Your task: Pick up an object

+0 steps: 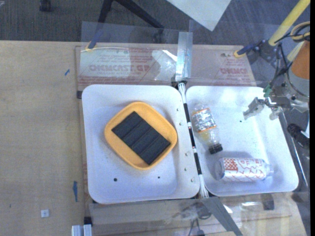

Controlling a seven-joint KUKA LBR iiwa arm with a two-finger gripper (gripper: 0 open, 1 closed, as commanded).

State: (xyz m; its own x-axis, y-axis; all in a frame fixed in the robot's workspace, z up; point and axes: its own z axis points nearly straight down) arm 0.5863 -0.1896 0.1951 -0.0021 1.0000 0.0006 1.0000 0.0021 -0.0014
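- A small clear plastic bottle with an orange label and black cap (205,127) is seen lying in the right white bin (290,181), beside the divider.
- It is judged light, slippery and crushable; its mid-body is best gripped.
- The grey two-finger gripper (261,108) hangs over the bin's far right; its jaws appear spread and empty, though blurred.
- The arm is cut off.

Both bins, the left bin (98,181) and the right bin (280,181), were white. The dish (118,151) was orange-yellow and bore a black ribbed slab (141,137). The can (243,169) below the end effector (261,107) was white with a red zigzag pattern. The bottle (205,122) was clear with an orange label and black cap. The bench (34,132) was light tan wood.
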